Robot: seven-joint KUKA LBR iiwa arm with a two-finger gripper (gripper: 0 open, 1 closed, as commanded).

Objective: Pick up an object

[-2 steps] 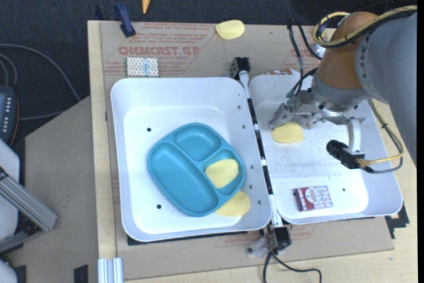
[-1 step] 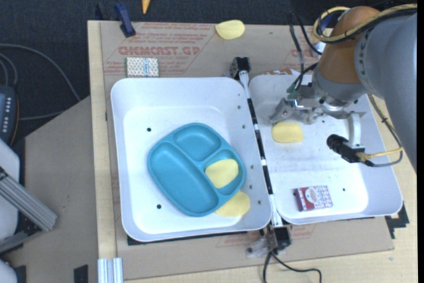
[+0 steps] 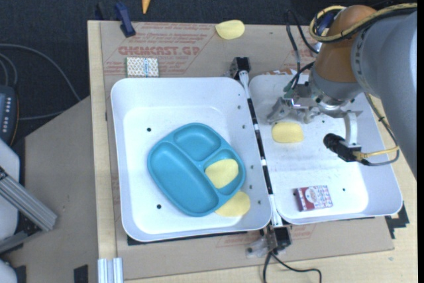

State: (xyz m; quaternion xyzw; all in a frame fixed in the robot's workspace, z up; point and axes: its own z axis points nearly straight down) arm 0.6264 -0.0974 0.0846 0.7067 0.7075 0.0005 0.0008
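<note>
A pale yellow lump (image 3: pixel 287 134) lies in the upper left part of the right bin (image 3: pixel 371 199). My gripper (image 3: pixel 293 116) hangs directly over the lump's far edge, fingers spread open and pointing down, with nothing between them. A small red and white box (image 3: pixel 312 197) sits near the right bin's front edge. In the left bin (image 3: pixel 132 103) there is a blue divided plate (image 3: pixel 179 169) with a yellow piece (image 3: pixel 222 172) in one compartment. Another yellow piece (image 3: pixel 233 205) rests against the plate's near rim.
The grey arm with its orange band (image 3: pixel 338 50) covers the right bin's far right corner. A black plug on a yellow cable (image 3: pixel 341 146) hangs over that bin. On the bench behind the bins lie a yellow lump (image 3: pixel 230 29), a patterned packet (image 3: pixel 142 66), a blue clip (image 3: pixel 124 18) and a small carrot (image 3: pixel 146 0).
</note>
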